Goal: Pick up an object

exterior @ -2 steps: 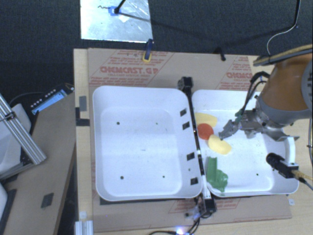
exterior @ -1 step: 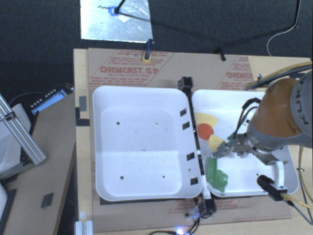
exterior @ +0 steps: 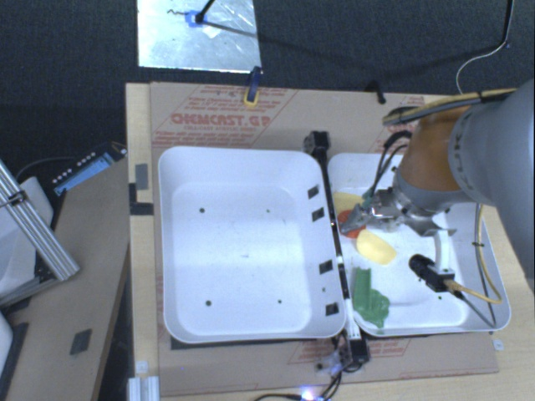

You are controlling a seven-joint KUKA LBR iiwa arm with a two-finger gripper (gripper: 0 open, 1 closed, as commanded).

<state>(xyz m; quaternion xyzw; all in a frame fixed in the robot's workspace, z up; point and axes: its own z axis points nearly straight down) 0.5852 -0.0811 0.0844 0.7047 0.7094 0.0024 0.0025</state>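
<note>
Bench with two white bins side by side. Left bin (exterior: 242, 241): bare floor. Right bin (exterior: 476, 303): held a yellow block (exterior: 377, 248), a green cloth-like piece (exterior: 369, 299) near the front corner, a red item (exterior: 349, 221) partly hidden, and a yellow item (exterior: 346, 200) by the divider. Arm (exterior: 468, 153) reached in from the right; gripper (exterior: 361, 217) sat low over the red item, just above the yellow block. Finger state: could not be told. Nothing seen held.

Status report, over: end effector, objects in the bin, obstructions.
End effector low in right bin, near its left wall. Yellow object and green object lying loose beside it. Grip state unreadable. Arm overhangs bin.
</note>
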